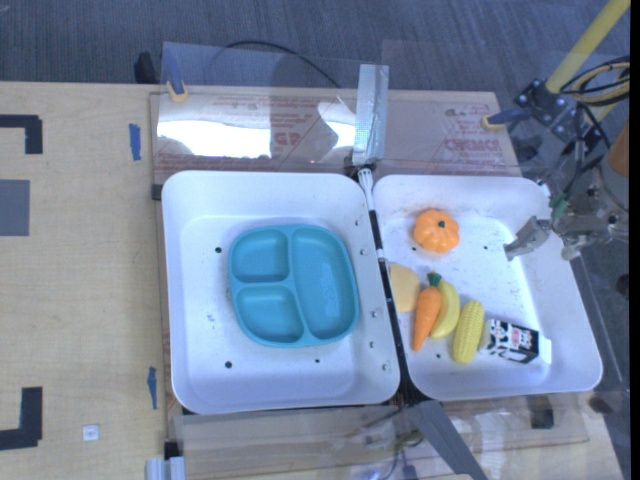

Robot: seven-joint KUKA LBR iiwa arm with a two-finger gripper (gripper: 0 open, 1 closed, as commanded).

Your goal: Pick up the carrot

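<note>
Orange plastic carrot (426,315) with green top in right white bin (575,298), touching yellow banana (446,309), grey end effector (528,236) above bin's right rim, grip state unclear

Glossy plastic carrot (426,314), smooth bins (190,298)

Light wood bench (80,268) carrying two shallow white bins side by side.

Left bin (190,268) and right bin (565,318) sit touching along their inner edges near bench centre. Behind them, a clear plastic sheet (260,108) with a grey strip (370,113) standing at its middle. Black tape marks (25,133) on the bench's far left side, with small blue tape bits (135,140) closer to the left bin. Yellow clamps (178,92) at the sheet's back corners.
</note>
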